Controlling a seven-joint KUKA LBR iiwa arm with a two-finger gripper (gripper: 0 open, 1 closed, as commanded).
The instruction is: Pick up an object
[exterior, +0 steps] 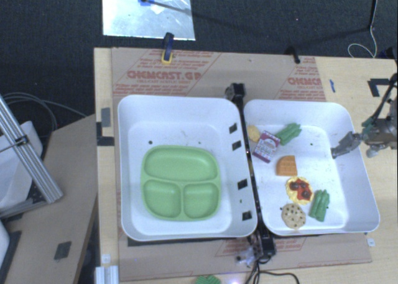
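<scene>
Green divided tray (181, 183) sitting in the left bin (134, 115), alone. Over the divider, right bin (336, 115) crowded with toy food: yellow piece (253, 133) and pink-and-white carton (266, 146) at far left, green vegetable (288, 132) just beyond, orange slice (286, 166) in the middle, pizza piece (299, 189), cookie (293, 215) and second green piece (320, 205) nearer. Gripper (344, 146) hovering over the bin's right wall, nothing between its fingers; spread or pressed together, cannot tell.

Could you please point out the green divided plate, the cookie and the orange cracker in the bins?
Green divided plate (181, 182): camera view, on its central ridge.
Cookie (293, 215): camera view, on the middle of its top face.
Orange cracker (286, 166): camera view, on its flat top.
</scene>
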